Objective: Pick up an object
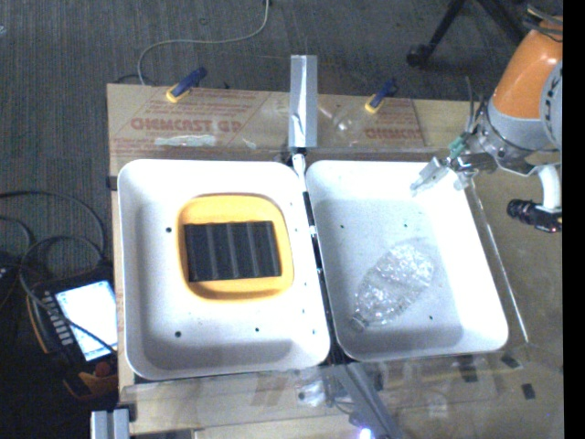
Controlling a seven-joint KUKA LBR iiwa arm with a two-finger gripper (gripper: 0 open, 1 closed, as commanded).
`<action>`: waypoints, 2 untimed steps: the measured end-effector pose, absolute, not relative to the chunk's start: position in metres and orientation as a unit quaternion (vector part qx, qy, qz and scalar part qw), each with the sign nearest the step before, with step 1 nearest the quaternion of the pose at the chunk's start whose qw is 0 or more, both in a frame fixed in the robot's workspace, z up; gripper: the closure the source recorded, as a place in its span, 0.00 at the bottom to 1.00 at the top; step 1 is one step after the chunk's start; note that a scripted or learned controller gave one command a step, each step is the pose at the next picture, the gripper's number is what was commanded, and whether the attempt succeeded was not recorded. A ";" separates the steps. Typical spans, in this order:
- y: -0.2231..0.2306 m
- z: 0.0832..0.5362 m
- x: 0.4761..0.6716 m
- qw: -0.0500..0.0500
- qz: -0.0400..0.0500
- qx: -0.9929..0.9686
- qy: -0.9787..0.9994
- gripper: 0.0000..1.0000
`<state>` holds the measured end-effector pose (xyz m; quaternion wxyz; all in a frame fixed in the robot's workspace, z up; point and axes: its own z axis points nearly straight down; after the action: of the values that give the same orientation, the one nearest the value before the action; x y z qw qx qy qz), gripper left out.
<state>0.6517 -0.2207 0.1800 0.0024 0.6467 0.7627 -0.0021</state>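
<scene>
Cardboard (228, 122) printed "CHEMCAST GP" is laid under two bins. A clear bottle (393, 284) is seen in the right bin (484, 332); the gripper (441, 174), fingers apart, is poised over its far-right corner.

Left bin (146, 337) and right bin (484, 327): both showing plain white, dotted with a few small dark spots. Tray (196, 286) in the left bin: showing yellow-orange around a black ribbed centre of dark vertical bars. Bottle (395, 286) in the right bin: appearing clear and colourless, glinting with a crinkled, speckled pattern. Tabletop (137, 140): showing brown, carrying faded red lettering. Two clamps (186, 84): showing blue with yellow tips. Arm (526, 76): displaying an orange band beside grey. Hand (443, 170): appearing silvery grey. Floor (73, 26): showing dark grey carpet with a fine weave.
</scene>
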 end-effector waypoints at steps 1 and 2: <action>-0.221 0.180 0.652 0.002 -0.002 0.647 0.763 0.00; -0.221 0.238 0.594 0.001 -0.001 0.638 0.770 0.00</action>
<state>0.5942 -0.2206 0.2382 0.0010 0.6382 0.7699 -0.0012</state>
